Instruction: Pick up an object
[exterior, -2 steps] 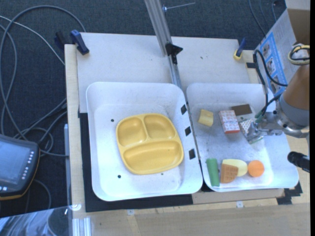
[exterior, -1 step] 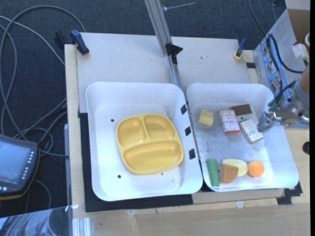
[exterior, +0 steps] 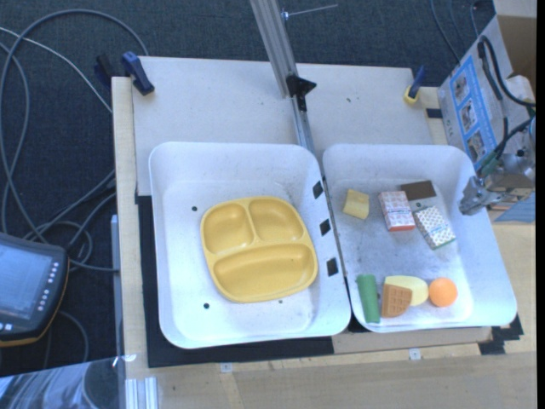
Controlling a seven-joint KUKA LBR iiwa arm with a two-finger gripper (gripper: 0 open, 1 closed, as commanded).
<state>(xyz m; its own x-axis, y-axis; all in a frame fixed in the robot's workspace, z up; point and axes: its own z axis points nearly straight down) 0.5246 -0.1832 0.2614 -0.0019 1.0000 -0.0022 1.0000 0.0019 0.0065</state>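
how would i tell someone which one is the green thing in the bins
Look in the right bin, along its near edge, where a row of toys lies. The green cylinder is at the row's left end, beside a waffle-like piece; it is the one green item there.

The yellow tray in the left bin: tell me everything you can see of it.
The yellow tray is a rounded-rectangle plate of smooth, plastic-looking material, split by raised ridges into three compartments: two smaller ones at the far side and one long one at the near side. All three hold nothing. It lies flat, right way up, turned slightly askew, on the floor of the left bin, toward that bin's right side. Nothing else touches it.
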